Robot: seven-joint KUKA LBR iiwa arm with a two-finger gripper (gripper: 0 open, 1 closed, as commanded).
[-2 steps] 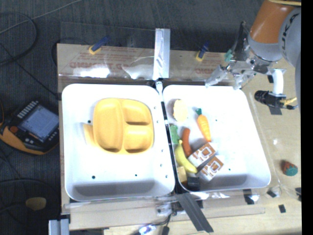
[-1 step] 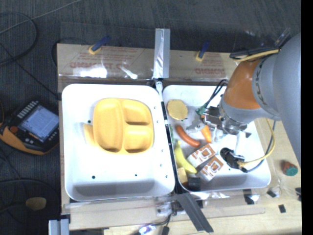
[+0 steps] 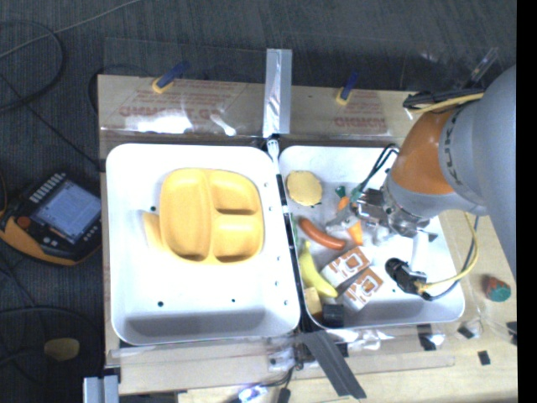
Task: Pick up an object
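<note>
Presently, hot dog (image 3: pixel 323 233) in the right bin (image 3: pixel 436 309), long axis running far-left to near-right, lies just left of the gripper (image 3: pixel 362 217), whose grip state I cannot tell; banana (image 3: pixel 315 277) nearer.

Two white bins: the left bin (image 3: pixel 126 309) carries a yellow divided tray (image 3: pixel 210 214), and the right bin (image 3: pixel 445 305) holds a pale yellow round biscuit (image 3: pixel 304 188), an orange-red sausage (image 3: pixel 322 233), a yellow banana (image 3: pixel 315 277) and a brown-and-white patterned carton (image 3: pixel 356 277). The arm (image 3: pixel 470 158) at the right of the frame is grey with an orange band. The bench (image 3: pixel 117 107) is tan; two blue-and-yellow clips (image 3: pixel 170 77) sit along its upper edge
</note>
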